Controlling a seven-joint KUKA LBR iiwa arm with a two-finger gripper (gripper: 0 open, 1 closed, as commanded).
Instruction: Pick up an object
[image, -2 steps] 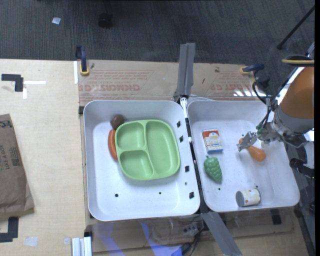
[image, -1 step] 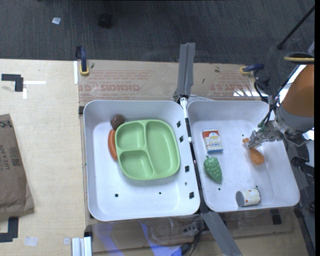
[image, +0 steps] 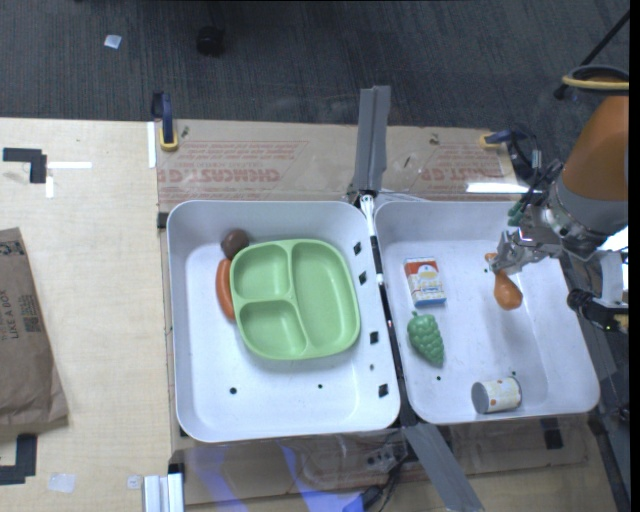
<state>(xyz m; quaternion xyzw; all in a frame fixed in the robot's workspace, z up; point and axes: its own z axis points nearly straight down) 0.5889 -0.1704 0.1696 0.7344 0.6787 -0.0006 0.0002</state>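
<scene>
In the right bin, my gripper hangs over the upper right part, reaching in from the right. An orange, egg-shaped object sits directly under its tip, touching or overlapping it; I cannot see whether it is gripped. Also in this bin are a small white, red and blue box, a bunch of green grapes, and a grey can on its side near the front edge.
The left bin holds a green divided plate, with a brown round item and an orange-red long item tucked at its left edge. A ridge separates the two bins.
</scene>
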